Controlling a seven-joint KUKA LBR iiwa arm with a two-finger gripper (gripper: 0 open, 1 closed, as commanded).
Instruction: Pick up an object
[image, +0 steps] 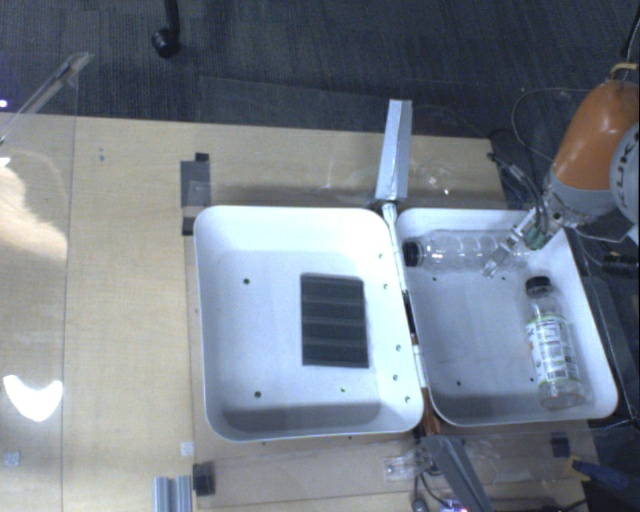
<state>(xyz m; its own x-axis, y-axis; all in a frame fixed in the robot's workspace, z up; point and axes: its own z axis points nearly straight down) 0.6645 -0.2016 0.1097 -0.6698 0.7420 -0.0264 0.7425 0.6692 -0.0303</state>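
A dark ribbed rectangular pad (334, 320) lies flat in the middle of the left bin (230, 300). In the right bin (470, 370) a clear plastic bottle (452, 250) lies on its side along the far wall, its black cap toward the left. A second clear bottle (551, 348) lies along the right side, with its black cap toward the far wall. My gripper (516, 246) hangs at the far right corner of the right bin, just at the base end of the first bottle. Whether it touches that bottle is unclear.
The arm's orange band (595, 125) and grey wrist stand over the right bin's far right corner. A grey upright bar (394, 150) rises behind the seam between the bins. Cables lie on the bench at the far right.
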